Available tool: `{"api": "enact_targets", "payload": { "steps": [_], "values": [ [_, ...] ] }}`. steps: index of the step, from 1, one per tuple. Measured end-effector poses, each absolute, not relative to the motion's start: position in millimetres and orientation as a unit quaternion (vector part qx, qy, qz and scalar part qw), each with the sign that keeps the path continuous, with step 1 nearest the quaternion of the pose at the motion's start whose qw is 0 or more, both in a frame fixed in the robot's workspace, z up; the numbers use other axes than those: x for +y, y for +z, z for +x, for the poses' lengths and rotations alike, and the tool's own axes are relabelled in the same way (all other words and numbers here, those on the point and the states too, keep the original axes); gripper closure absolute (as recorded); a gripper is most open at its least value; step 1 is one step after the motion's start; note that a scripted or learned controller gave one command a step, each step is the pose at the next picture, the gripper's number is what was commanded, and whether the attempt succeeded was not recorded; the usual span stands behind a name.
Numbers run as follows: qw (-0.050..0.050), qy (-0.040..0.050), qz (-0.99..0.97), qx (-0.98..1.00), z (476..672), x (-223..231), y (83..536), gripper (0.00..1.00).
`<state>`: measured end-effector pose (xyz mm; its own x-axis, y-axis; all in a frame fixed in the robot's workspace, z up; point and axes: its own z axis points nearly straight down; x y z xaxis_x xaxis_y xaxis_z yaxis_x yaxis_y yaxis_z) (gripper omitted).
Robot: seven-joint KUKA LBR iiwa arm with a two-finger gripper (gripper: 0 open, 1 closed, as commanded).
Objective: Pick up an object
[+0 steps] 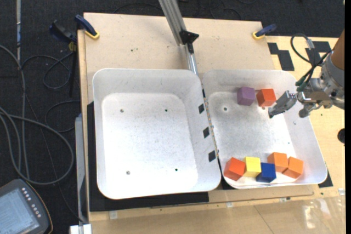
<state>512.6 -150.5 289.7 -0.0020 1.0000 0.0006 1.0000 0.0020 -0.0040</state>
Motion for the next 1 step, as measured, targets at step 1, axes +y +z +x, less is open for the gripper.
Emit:
{"api": "enact_targets", "payload": {
  "steps": [1],
  "values": [
    [0.000, 0.0000, -0.707, -0.707, 513.2, -150.5, 291.9, 0.00]
  ]
}}
